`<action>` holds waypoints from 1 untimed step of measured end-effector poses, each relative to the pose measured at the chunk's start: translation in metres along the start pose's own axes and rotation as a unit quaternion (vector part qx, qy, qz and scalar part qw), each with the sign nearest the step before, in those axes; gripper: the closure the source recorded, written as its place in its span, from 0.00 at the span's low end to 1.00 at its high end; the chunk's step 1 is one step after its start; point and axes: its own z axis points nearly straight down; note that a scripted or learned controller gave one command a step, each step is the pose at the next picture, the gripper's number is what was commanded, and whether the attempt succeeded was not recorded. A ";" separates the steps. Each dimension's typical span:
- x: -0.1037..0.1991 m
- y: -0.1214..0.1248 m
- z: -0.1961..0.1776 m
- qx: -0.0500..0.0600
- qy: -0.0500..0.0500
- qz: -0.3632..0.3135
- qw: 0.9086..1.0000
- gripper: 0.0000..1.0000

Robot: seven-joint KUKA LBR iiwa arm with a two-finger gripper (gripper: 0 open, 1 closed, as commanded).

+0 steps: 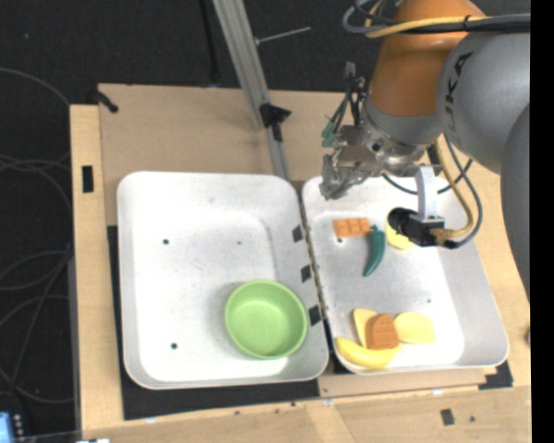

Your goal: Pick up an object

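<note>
We see the gripper (337, 185) hovering over the right bin's (475, 293) far-left corner, grip unreadable; a waffle-textured orange piece (352, 228) and curved green pepper (375, 251) lie nearby.

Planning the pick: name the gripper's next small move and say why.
Probably lower toward the orange waffle piece. The gripper hangs over the right bin's back-left corner, and that piece lies nearest, flat and apart from the green pepper.
</note>
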 end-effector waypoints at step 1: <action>0.056 -0.012 0.011 0.000 0.000 0.002 1.000 1.00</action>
